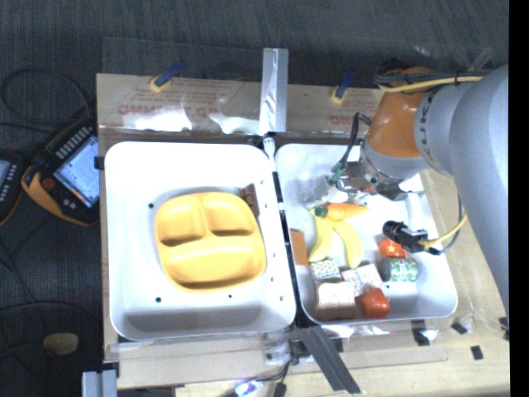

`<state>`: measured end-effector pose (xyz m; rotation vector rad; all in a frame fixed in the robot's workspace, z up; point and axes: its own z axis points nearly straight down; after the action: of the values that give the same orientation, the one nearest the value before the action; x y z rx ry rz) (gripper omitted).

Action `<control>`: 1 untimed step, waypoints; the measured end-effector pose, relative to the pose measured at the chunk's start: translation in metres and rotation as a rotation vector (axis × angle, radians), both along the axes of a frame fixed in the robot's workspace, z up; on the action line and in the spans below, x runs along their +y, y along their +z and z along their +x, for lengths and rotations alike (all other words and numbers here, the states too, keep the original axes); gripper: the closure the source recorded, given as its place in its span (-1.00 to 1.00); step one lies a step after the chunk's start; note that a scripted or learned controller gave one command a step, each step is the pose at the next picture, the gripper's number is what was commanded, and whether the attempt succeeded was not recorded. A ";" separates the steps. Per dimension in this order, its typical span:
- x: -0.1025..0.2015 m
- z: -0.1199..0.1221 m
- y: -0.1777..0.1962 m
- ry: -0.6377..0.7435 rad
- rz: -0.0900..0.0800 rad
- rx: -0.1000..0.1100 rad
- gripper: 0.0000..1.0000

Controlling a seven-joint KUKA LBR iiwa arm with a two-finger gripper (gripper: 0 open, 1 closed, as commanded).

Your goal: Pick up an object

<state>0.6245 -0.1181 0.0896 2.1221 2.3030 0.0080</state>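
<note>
The right bin (446, 300) holds a heap of small items. An orange carrot (345, 210) lies at the top of the heap, and a yellow banana (335, 238) lies just below it. A red tomato-like piece (391, 247) and a green can (403, 270) sit to the right. My gripper (352, 180) hangs over the bin's upper middle, just above the carrot. The wrist hides its tip. I see nothing held in it.
The left bin (124, 304) holds a yellow divided tray (210, 238) with a small brown item (248, 195) at its upper right. A brown block (335, 296) and a red piece (374, 303) lie near the right bin's front wall. A handheld controller (70, 176) lies off the bench at left.
</note>
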 end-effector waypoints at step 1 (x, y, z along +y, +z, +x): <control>0.001 -0.051 0.000 0.129 -0.002 -0.002 -1.00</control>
<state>0.5735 -0.1167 0.0900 1.9682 2.4327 0.0092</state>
